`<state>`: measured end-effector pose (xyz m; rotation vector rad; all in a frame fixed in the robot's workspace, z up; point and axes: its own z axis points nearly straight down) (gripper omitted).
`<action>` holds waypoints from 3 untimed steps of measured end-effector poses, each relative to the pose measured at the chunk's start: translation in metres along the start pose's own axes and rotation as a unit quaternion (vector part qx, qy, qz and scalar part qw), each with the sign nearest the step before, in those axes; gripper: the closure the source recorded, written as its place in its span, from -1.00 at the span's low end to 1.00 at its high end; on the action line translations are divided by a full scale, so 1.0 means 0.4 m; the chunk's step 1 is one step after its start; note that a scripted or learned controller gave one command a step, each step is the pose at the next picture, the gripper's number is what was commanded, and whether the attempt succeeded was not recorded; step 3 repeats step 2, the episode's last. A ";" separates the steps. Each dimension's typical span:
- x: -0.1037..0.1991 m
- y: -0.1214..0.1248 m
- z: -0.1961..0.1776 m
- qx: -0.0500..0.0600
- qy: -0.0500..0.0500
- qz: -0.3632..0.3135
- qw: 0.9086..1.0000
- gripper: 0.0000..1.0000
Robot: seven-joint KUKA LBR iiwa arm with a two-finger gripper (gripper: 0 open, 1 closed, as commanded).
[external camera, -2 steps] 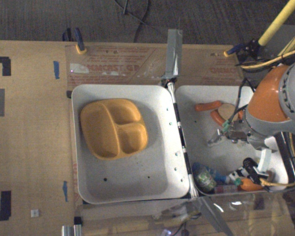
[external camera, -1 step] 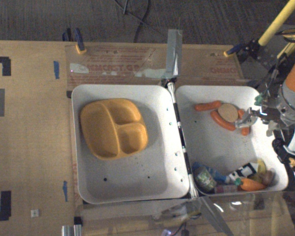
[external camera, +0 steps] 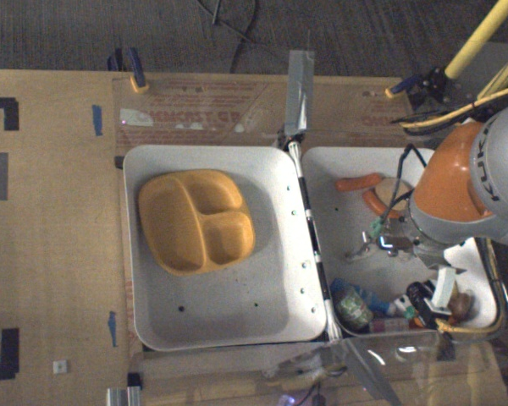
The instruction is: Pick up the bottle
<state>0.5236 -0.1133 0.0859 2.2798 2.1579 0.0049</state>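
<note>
While the bottle (external camera: 374, 304) looks like it's lying on its side in the clutter along the near edge of the right bin (external camera: 339, 184), nothing's been picked yet. Gripper (external camera: 388, 244) hangs just above that pile, and honestly I can't tell how open it is. Left bin (external camera: 152, 311) holds an orange divided plate (external camera: 196, 220).

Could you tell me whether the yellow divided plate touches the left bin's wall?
Apart: the camera view shows white floor all around the yellow divided plate, short of the left bin's wall.
</note>
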 end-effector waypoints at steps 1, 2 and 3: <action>-0.001 0.003 -0.021 -0.001 0.001 0.001 1.000 1.00; -0.240 0.160 -0.274 0.002 -0.001 0.002 1.000 1.00; -0.240 0.160 -0.274 0.002 -0.001 0.002 1.000 1.00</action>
